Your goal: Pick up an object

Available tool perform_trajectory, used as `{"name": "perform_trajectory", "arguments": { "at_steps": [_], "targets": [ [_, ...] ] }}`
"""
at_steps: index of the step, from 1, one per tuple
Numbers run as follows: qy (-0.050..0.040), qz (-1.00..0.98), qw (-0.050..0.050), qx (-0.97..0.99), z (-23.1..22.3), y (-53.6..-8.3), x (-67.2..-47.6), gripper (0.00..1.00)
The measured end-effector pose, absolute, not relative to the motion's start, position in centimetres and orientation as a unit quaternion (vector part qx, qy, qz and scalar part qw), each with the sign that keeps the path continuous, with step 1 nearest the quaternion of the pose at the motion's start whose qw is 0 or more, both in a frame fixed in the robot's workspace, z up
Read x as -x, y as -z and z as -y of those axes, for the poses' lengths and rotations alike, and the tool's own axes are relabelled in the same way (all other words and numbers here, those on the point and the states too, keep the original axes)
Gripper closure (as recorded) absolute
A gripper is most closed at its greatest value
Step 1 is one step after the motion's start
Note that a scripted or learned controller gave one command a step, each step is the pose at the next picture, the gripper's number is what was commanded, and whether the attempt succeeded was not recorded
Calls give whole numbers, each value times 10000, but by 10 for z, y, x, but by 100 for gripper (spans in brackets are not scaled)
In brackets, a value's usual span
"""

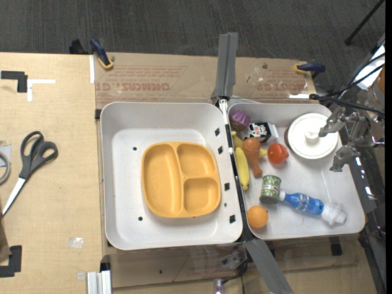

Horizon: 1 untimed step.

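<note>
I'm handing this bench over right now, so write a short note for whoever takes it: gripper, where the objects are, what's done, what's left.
Gripper: over the right bin's right side, beside the white round plate; nothing seen held.
Objects: right bin holds a tomato, banana, small can, blue bottle, orange. Left bin holds the yellow divided plate. Scissors lie on the bench.
Done: nothing picked.
Left: grasp and lift one object.
</note>
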<state>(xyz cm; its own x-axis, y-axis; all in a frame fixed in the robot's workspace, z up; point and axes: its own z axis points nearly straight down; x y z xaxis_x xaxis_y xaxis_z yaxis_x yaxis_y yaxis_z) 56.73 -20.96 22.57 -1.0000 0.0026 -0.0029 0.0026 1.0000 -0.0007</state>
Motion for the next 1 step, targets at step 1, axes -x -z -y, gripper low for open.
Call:
{"name": "perform_trajectory", "arguments": {
  "at_steps": [1],
  "targets": [
    [10,-10000,54,-22,199,-109,-626,0]
  ]
}}
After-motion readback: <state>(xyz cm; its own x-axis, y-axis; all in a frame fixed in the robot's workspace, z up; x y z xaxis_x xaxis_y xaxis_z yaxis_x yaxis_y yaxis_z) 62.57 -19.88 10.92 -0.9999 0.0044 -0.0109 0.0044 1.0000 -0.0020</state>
